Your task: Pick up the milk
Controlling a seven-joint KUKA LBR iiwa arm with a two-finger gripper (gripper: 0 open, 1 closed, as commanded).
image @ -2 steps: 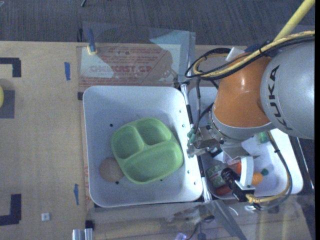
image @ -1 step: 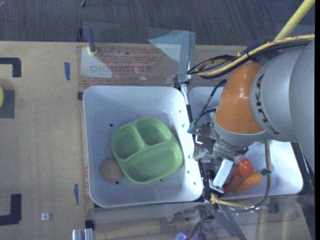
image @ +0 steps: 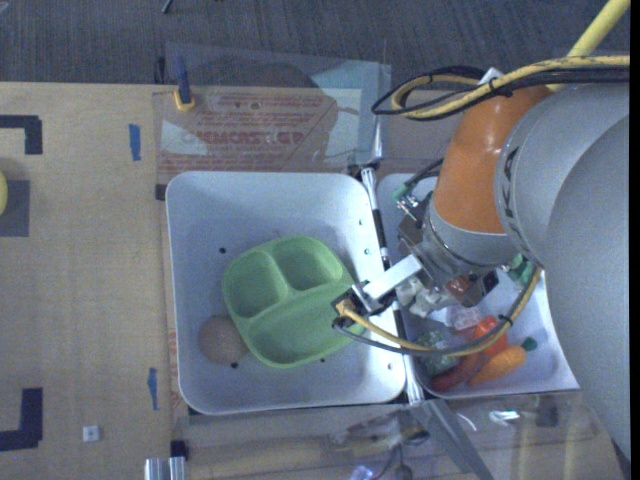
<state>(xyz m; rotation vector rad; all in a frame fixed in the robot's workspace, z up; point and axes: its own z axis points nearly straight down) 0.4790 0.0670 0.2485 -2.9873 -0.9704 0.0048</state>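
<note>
Camera view looks down past the grey arm (image: 570,158) and its orange band (image: 482,168). The gripper (image: 432,290) hangs low over the inner edge of the right bin (image: 562,373). The wrist housing covers it, so I cannot tell whether it is open or closed, or whether anything is in it.

I cannot pick out the milk with any certainty. It is probably a carton or small bottle lying among the clutter directly beneath and just behind the gripper, where the arm hides the bin floor.

Just beside the gripper, toward the near rim, lie a smooth orange carrot-shaped toy (image: 502,362) and a glossy red piece (image: 450,376). A crinkled clear wrapper (image: 466,318) sits between them and the tool. A looped yellow cable (image: 400,340) sags below the gripper across the divider.

On the far side of the divider from the tool is the left bin (image: 195,228). It holds a matte green divided plate (image: 285,298), rigid with rounded corners, and a dull beige ball (image: 218,339) touching the plate's outer edge.

To do this step well, the tool should settle squarely over the milk's flat sides rather than a corner. It should avoid the slippery wrapper and the rounded toys, which would roll or squirt out. It should also stay clear of the bin wall, then lift straight up before any sideways travel.
</note>
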